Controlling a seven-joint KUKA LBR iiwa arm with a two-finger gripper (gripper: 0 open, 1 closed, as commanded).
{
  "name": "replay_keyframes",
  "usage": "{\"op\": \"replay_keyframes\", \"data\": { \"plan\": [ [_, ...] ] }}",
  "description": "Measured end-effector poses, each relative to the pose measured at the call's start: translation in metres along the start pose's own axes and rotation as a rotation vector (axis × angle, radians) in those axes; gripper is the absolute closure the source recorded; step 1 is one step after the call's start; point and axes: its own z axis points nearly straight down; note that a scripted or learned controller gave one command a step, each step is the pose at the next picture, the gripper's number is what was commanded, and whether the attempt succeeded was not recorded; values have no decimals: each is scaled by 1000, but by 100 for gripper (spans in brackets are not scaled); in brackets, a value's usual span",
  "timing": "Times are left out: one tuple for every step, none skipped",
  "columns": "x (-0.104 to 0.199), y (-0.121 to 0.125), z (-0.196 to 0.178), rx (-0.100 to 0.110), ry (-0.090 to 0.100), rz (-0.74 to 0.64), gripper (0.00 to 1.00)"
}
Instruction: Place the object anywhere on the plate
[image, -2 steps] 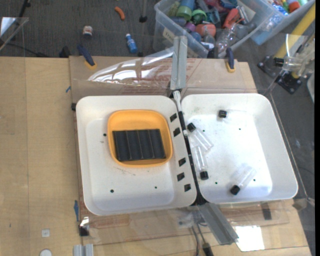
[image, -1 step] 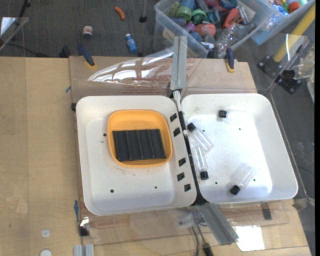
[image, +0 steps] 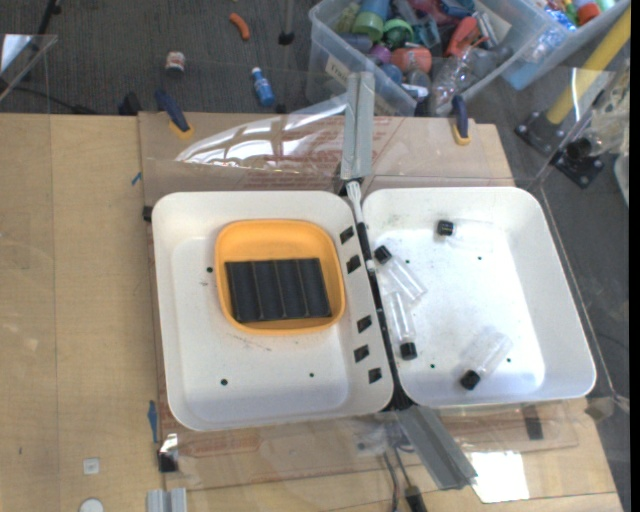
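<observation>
Over the desk (image: 70, 300) now, the orange plate (image: 228, 250) sits in the left bin (image: 200, 390). A dark ribbed block (image: 278, 289) lies flat across its middle, well inside the rim, so by my reading the task's thing is already on target. The right bin (image: 540, 300) holds clear vials (image: 400, 290) with black caps, scattered near the divider. Their see-through bodies are hard to trace against the white. As for the claw, I cannot tell whether it is spread or pressed together.

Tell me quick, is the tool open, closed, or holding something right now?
Tool: cannot be told.
Clear black-capped plastic tubes lie loose in the right white bin.
</observation>
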Motion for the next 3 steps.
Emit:
{"op": "replay_keyframes", "data": {
  "plan": [
    [1, -1, 0, -1, -1, -369, 100],
    [1, -1, 0, -1, -1, -612, 100],
    [1, -1, 1, -3, -1, -899, 100]
  ]
}}
